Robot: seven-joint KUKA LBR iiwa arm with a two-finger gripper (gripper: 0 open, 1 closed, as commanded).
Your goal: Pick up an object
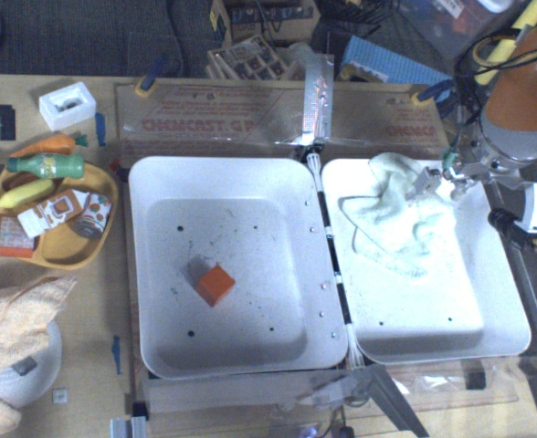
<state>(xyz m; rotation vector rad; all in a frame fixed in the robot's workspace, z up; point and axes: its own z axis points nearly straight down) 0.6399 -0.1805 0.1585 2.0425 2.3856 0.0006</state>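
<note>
The gripper [436, 177] (fingers' state could not be told) hovered at the right bin's [501, 331] far edge over a soft, light cloth [399, 217], best pinched at a raised fold.

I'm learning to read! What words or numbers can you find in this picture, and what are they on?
Red letters on the clear plastic sheet behind the left white bin: blurred, not readable for sure.
Red letters on the clear plastic sheet behind the right white bin: too blurred.
Small packets in the yellow bowl: print too small.
</note>
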